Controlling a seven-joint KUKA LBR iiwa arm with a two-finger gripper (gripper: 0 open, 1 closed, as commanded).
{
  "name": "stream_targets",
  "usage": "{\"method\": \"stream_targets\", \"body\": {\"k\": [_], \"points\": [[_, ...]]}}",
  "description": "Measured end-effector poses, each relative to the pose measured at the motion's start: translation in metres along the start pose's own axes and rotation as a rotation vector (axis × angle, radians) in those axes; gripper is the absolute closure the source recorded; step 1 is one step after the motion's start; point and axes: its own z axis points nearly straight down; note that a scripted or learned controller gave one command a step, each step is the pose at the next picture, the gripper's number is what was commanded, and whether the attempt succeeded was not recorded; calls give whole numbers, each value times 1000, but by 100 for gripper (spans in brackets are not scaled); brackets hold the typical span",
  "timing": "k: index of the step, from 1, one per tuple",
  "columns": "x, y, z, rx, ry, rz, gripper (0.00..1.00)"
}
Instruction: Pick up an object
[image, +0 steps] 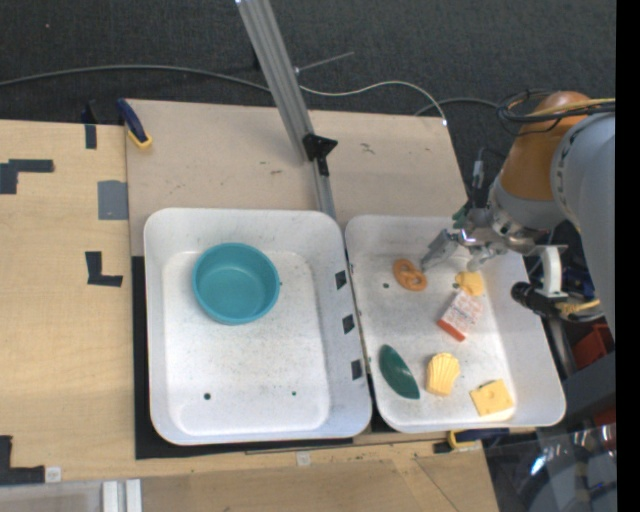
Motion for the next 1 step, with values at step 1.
{"method": "stream_targets", "body": {"k": [1], "points": [[0, 1, -14, -5, -1, -1, 100]]}}
